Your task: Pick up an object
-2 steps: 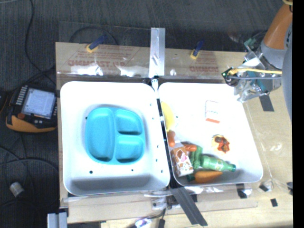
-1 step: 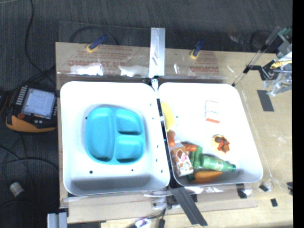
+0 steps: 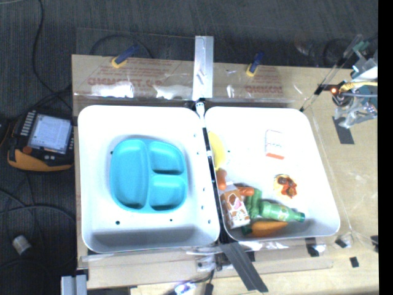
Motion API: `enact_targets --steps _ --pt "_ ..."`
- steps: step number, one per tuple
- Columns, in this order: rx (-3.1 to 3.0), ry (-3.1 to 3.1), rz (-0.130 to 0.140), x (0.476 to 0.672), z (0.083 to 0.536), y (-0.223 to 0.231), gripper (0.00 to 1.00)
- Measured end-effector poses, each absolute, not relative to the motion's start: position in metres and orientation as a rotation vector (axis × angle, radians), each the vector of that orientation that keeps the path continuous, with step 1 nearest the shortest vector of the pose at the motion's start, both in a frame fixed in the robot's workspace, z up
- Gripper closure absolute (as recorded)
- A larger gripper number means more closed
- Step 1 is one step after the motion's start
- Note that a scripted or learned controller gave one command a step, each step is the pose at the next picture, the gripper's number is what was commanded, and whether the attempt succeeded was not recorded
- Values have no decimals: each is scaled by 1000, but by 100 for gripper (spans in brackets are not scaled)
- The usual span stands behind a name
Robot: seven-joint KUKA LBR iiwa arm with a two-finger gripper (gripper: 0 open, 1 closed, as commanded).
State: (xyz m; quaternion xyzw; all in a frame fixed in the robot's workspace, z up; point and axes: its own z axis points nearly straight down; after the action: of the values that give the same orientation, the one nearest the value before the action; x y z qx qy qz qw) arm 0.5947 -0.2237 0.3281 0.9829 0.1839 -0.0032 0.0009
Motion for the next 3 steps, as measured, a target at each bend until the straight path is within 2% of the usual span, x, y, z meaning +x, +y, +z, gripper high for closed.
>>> enact_targets --steps 1,2,3 --pt "3105 470 -9 600 298 -184 100" --pt "3092 549 -6 555 384 -224 100" --pt "3127 318 -9 539 303 -174 100"
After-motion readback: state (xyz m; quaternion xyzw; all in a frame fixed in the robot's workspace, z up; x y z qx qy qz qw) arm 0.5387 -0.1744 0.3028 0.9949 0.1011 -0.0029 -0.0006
